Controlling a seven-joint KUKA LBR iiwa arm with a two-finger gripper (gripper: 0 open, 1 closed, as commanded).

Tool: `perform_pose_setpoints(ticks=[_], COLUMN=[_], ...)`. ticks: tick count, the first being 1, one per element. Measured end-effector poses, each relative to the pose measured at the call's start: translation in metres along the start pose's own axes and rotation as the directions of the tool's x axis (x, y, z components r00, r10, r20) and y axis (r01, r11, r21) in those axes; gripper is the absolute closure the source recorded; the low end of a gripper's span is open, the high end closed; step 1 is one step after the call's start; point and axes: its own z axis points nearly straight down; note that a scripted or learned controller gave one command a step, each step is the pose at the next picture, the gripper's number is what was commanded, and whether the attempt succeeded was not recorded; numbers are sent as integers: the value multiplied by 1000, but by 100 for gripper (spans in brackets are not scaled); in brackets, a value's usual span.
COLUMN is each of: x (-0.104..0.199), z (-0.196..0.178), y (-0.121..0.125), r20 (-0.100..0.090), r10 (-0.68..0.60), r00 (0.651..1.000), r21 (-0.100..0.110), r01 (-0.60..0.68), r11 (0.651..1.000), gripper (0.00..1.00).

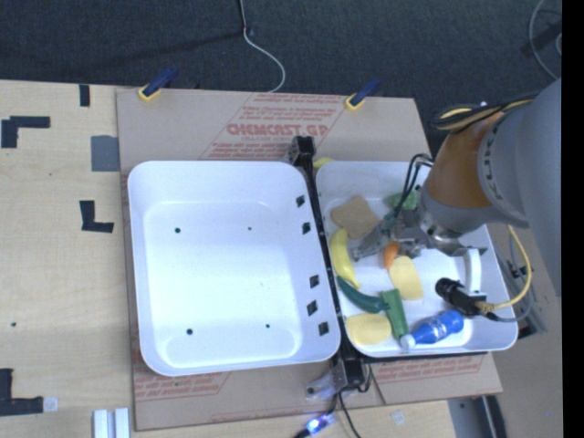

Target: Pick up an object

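Overhead, a wooden tabletop (55, 272) carries two shallow white bins side by side on a cardboard sheet (274, 130). Nothing lies in the left bin (224, 263). The right bin (497, 340) holds a cluster of small objects: a tan piece (354, 213) near its far left corner, a yellow banana-shaped piece (342, 258) along its left wall, a green strip (370, 297), pale yellow blocks (407, 279) in the middle and at the near edge, a small orange object (391, 253), and a blue and white bottle (438, 328) by the near edge.

The grey arm reaches in from the right, its gripper (388, 240) low over the bin's middle. How wide the gripper stands cannot be told; nothing is seen held.

The orange object sits just at the gripper's tip, slightly toward the near edge, with the pale yellow block right beside it. Those seem the likeliest targets, needing only a short drop.
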Motion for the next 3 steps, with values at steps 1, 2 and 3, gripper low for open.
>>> perform_pose_setpoints(ticks=[1,2,3], x=[36,8,10], z=[-7,-5,-15], y=[29,70,68], r20=[23,4,4], r10=[4,2,0], r00=[1000,1000,1000], r21=[-5,-3,0], r01=[-4,-2,0], r11=[1000,1000,1000], gripper=[0,0,100])
